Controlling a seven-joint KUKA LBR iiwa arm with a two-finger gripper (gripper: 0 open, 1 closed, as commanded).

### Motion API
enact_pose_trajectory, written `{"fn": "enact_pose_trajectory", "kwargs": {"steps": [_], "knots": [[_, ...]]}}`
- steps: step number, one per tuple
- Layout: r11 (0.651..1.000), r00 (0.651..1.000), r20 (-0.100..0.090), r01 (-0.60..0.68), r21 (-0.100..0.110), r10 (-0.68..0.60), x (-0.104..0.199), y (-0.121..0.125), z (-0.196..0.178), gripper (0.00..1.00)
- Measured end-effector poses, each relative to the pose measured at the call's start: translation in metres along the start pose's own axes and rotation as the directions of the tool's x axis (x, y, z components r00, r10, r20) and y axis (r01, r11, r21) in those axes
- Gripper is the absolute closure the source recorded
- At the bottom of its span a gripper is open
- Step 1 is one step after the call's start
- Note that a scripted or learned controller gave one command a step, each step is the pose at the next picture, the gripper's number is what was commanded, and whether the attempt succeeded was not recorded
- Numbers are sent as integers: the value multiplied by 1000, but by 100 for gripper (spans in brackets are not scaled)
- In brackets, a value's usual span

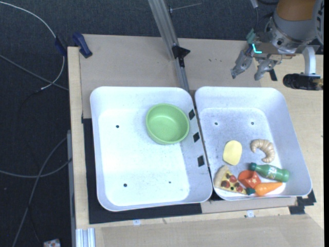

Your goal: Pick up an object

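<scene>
One gripper (253, 67): fingers spread apart, nothing between them, hanging over the bare worktop (128, 60) just beyond the far rim of the right bin (288, 112).
Right bin, near edge: yellow piece (232, 152), croissant (263, 149), green bottle (270, 172), pizza slice (229, 181), red piece (248, 179) and carrot (267, 188), bunched close together.
Left bin (108, 153): green bowl (167, 123) upright near its far right corner.
Worktop, far left corner: blue clamp (81, 44).
</scene>
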State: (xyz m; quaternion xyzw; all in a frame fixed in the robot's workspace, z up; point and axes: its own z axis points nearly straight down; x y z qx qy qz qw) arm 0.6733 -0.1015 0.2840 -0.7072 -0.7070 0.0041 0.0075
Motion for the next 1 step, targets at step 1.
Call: {"fn": "enact_pose_trajectory", "kwargs": {"steps": [1], "knots": [[1000, 1000, 1, 0, -8, 0, 0, 1, -5, 0]]}}
